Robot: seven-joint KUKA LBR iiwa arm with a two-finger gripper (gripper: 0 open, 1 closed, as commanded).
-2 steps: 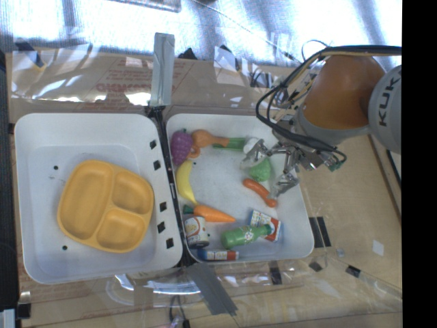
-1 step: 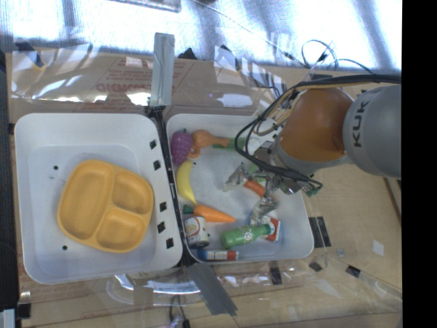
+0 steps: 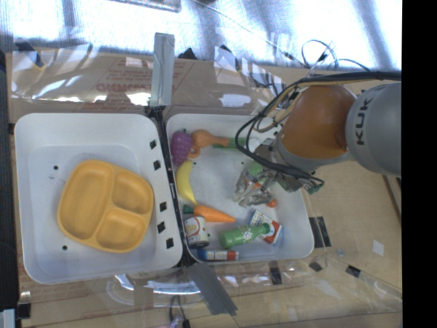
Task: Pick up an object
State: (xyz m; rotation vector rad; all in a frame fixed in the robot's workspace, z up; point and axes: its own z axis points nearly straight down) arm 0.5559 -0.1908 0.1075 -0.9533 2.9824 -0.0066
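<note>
Tabletop (image 3: 355, 203), brown, carrying two shallow white bins side by side. Left bin (image 3: 31, 183): one yellow sectioned plate (image 3: 104, 205) with three compartments, lying near its middle. Right bin (image 3: 300, 241): assorted toy foods. Purple grapes (image 3: 181, 144) at the upper left corner, touching an orange piece (image 3: 203, 139) just beside them, with a green stem-like item (image 3: 229, 144) further right. Banana (image 3: 185, 182) below the grapes, along the left wall. Carrot (image 3: 213, 214) below the banana, pointing right. Small can (image 3: 196, 231) under the carrot's leafy end. Green bottle (image 3: 242, 236) lying on its side near the lower wall, beside a red and white carton (image 3: 268, 228). Small tube with red and blue ends (image 3: 218, 255) flat against the lower wall. Arm (image 3: 372, 132), grey with an orange band, entering from the right over the right bin, cables looped around the wrist. End effector (image 3: 256, 186) low over the bin's right-centre, above the carton, a small orange and green object just beside it; whether its jaws are released or clenched, cannot tell.
</note>
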